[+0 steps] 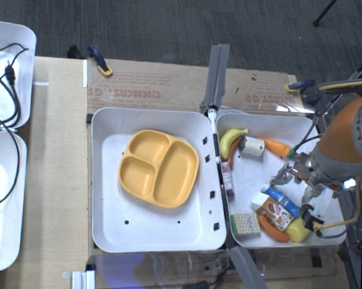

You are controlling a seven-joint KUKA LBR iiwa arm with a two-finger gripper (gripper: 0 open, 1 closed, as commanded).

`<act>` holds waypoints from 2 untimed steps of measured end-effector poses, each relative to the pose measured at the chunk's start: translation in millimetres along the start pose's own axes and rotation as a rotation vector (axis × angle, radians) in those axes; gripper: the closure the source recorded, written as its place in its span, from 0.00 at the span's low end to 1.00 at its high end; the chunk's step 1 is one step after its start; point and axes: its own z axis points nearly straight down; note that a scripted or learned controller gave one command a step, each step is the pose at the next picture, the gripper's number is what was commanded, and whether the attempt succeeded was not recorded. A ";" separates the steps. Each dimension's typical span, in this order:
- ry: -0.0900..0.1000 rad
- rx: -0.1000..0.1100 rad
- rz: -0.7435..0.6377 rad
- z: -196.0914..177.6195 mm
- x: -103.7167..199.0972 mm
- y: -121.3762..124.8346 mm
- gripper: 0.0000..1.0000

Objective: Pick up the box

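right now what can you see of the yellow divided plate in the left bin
The yellow plate is a rounded-square tray, plastic by its look, with three compartments: two smaller ones on its left side, one above the other, and one long one on its right. It lies flat, right side up, turned slightly askew, near the middle of the left bin. It rests on the bin's white floor, away from all the walls, and nothing lies in it or touches it.

Box [245, 224]: small, squarish, pale with a fine green-dotted pattern on its upper face. Lying flat in the right bin [248, 244], at the near-left corner, close against the bin's front wall.
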 end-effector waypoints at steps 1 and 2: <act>0.013 0.003 -0.270 -1.4 -55.1 -28.0 0.00; 0.007 0.001 -0.266 -8.5 -57.6 -26.9 1.00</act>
